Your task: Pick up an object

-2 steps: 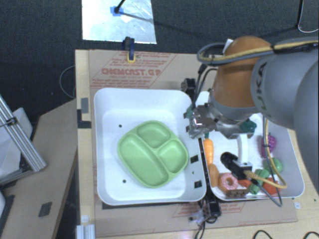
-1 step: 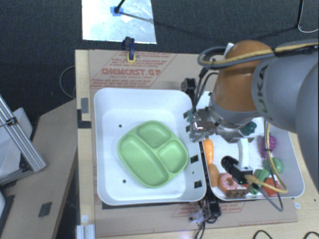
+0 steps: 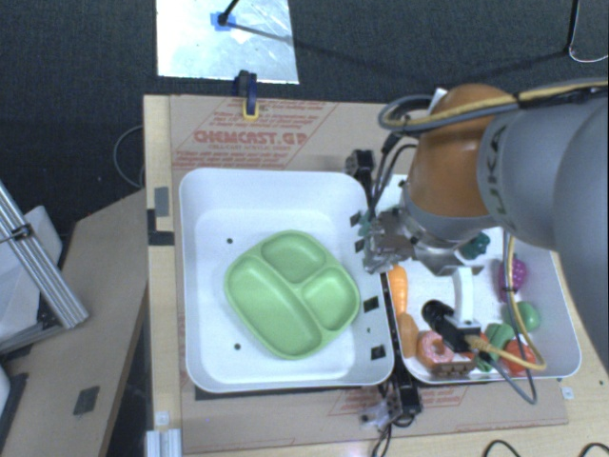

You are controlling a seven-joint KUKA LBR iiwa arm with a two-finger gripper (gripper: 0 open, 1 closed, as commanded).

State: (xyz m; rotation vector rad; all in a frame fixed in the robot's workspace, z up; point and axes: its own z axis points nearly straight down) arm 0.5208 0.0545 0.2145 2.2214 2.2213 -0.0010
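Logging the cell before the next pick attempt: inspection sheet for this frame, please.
Surface: left bin and right bin, white, side by side on a brown board printed CHEMCAST.
Job's things: toy carrot, pink-iced doughnut, purple piece and green piece in the right bin, partly under the arm.
Clutter: green divided plate in the left bin.
Gripper: gripper low at the wall between the bins, beside the carrot's top.
Cables: black cable on the floor, top right.
Surroundings: dark carpet, silver sheet, blue clamp on the board's far edge, aluminium frame at left.
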